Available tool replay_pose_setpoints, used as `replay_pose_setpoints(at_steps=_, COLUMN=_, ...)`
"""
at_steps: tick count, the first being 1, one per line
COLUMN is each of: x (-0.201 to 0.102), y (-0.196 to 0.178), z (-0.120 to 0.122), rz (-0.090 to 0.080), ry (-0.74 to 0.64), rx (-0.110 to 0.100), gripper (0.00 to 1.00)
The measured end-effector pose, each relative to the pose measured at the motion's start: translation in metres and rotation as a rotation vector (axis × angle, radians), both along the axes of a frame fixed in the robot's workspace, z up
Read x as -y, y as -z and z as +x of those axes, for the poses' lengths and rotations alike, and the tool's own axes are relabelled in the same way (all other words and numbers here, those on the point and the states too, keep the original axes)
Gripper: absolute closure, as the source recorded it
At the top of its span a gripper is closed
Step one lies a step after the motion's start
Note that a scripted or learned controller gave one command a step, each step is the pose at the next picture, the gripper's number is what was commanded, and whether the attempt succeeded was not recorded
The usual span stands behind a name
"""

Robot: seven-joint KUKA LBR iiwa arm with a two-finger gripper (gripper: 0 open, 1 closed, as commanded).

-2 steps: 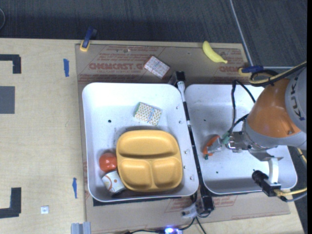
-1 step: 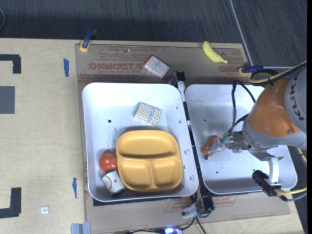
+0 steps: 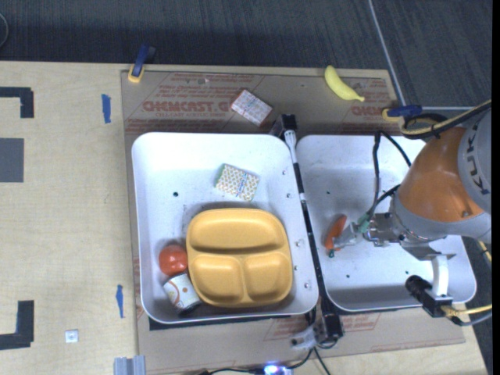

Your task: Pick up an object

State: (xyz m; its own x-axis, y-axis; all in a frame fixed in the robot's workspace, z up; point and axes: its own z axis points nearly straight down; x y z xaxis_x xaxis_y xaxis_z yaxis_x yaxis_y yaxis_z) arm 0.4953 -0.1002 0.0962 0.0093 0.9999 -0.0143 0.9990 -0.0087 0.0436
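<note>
- Camera view: we look down on two shallow white bins set side by side on a brown cardboard sheet (image 3: 195, 104), which lies on a pale wooden bench (image 3: 62, 209).
- We find the arm (image 3: 445, 186) entering from the right, its orange band above the wrist lying over the right bin (image 3: 367, 295).
- The gripper (image 3: 353, 237) sits low in the right bin, pointing toward the bin's left wall.
- We note a small carrot (image 3: 336, 230), orange with a green end, lying in the right bin near its left wall. It is just beside the gripper's tip; we cannot tell whether the two touch.
- We cannot tell from this view whether the gripper is released or clenched, and we see nothing clearly held by it.
- In the left bin (image 3: 156, 162) we record a large yellow divided tray (image 3: 238, 256) in the lower half.
- A red ball (image 3: 173, 258) lies against the tray's left edge, with a small white and orange cup (image 3: 181, 291) just below it.
- A small patterned packet (image 3: 237, 182) lies in the upper middle of the left bin, apart from the tray.
- On the cardboard above the bins we see a second patterned packet (image 3: 251, 107) and a yellow banana (image 3: 342, 84), well apart from each other.
- A blue and yellow clamp (image 3: 140, 61) grips the cardboard's top left corner.
</note>
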Motion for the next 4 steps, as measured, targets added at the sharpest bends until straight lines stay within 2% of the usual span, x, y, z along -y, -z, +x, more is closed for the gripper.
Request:
replay_pose_setpoints(at_steps=1, x=-0.001, y=0.0, z=-0.004, rz=0.002, ry=0.0, rx=-0.002, gripper=0.0)
replay_pose_setpoints(at_steps=2, x=-0.006, y=0.002, z=0.022, rz=0.018, ry=-0.01, rx=-0.034, gripper=0.0)
replay_pose_setpoints(at_steps=3, x=-0.006, y=0.003, z=-0.007, rz=0.009, ry=-0.005, rx=-0.015, gripper=0.0)
replay_pose_setpoints(at_steps=4, x=-0.006, y=0.003, z=-0.008, rz=0.01, ry=-0.005, rx=-0.016, gripper=0.0)
